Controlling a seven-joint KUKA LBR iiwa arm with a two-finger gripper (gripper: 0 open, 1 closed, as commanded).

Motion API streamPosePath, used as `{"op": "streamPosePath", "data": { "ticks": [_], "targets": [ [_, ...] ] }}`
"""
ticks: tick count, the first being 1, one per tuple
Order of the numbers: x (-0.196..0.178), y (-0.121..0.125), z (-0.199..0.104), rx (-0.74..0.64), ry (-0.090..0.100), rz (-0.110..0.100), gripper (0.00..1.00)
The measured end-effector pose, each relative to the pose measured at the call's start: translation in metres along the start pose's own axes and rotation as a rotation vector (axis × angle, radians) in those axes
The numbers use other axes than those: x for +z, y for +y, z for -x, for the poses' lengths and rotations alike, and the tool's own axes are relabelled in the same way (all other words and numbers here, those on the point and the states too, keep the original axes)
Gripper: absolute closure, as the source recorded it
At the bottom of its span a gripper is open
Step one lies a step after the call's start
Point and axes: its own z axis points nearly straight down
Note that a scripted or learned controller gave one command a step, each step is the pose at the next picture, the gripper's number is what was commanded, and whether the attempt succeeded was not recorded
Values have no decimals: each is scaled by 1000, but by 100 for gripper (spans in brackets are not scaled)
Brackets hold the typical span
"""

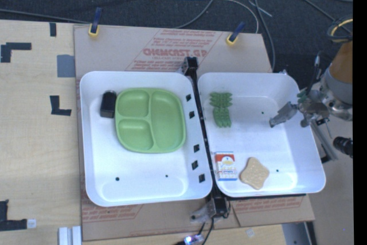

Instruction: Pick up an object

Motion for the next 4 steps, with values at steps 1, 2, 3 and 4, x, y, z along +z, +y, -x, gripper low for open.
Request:
{"op": "streamPosePath", "data": {
  "ticks": [1, 2, 3, 4],
  "targets": [
    [-7, 3, 0, -3, -3, 12, 0],
    [58, 1, -4, -4, -2, 6, 0],
    [110, 2, -4, -4, -6, 14, 0],
    [97, 3, -4, -5, -5, 16, 100]
  ]
}}
